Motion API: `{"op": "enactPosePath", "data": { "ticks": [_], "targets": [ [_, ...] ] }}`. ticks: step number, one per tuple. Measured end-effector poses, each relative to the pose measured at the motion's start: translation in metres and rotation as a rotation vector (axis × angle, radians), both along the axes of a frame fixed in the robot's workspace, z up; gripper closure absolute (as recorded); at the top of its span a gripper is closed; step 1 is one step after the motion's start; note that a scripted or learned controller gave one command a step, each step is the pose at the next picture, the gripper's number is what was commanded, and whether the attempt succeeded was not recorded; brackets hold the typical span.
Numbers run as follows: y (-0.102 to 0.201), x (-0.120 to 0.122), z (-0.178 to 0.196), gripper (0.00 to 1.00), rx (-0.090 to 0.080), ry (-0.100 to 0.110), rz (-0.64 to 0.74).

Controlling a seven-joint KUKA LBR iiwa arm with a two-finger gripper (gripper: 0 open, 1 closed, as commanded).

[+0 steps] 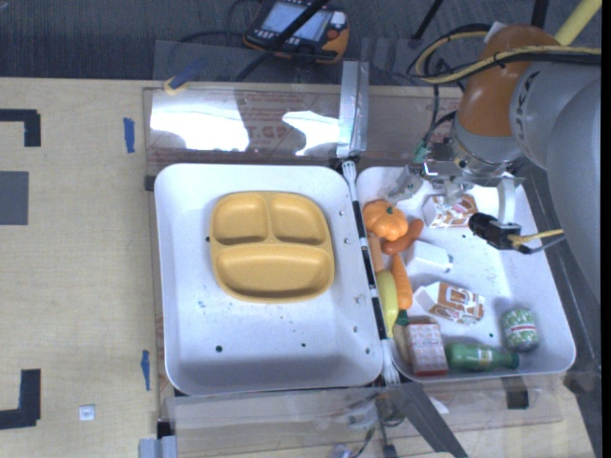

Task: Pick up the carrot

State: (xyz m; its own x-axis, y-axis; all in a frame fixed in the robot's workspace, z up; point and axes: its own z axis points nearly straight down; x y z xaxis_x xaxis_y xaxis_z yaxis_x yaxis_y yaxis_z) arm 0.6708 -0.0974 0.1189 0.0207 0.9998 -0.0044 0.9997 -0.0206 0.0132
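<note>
The carrot (400, 277), a slim orange taper, lies along the right bin's (549, 294) left edge beside a banana (389, 300). The pincer (441, 172) hovers near the far edge; its state cannot be told.

Two white bins sit side by side on the bench (67, 256). The left bin (181, 332) holds a yellow divided plate (272, 244). The right bin (549, 303) is crowded along its left wall: a small pumpkin (386, 223), the carrot (401, 282) just below it, a banana (389, 299), a green bottle (479, 357) and snack packets. The tool (441, 172) hangs over the right bin's far end, above the pumpkin.
</note>
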Motion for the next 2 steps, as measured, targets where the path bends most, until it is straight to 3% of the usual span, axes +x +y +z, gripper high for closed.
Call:
{"op": "enactPosePath", "data": {
  "ticks": [1, 2],
  "targets": [
    [-0.004, -0.007, -0.003, 0.0, -0.018, -0.032, 0.407],
    [0.037, -0.07, 0.066, 0.0, 0.003, 0.015, 0.368]
  ]
}}
